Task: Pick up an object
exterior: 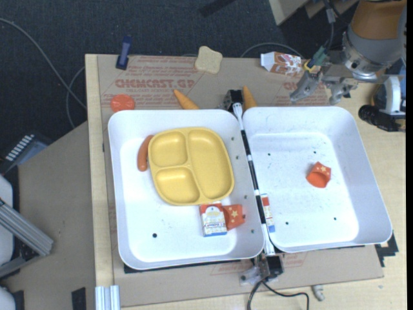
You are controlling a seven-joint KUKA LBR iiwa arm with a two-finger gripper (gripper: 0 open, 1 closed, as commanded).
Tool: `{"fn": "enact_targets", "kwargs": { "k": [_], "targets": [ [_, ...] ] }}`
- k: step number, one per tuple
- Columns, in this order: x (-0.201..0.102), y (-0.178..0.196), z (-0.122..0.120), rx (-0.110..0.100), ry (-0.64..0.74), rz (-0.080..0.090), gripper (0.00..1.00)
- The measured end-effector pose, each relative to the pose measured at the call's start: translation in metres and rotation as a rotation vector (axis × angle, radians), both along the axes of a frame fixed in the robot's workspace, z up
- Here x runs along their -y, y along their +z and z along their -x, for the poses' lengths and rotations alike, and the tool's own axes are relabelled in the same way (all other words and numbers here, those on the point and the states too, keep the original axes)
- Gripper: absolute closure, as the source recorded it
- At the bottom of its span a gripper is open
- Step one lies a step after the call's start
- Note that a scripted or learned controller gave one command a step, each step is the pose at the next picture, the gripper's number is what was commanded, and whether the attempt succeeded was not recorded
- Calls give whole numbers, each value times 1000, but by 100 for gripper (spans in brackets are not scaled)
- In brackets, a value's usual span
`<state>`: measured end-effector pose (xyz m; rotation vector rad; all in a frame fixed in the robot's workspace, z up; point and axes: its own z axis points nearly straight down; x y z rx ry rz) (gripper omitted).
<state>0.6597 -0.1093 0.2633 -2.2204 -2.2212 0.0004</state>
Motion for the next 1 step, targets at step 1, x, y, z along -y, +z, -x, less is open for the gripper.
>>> {"fn": "enact_targets", "kwargs": {
  "k": [1],
  "targets": [
    [36,-112,54,-5,-2,0,0]
  ]
}}
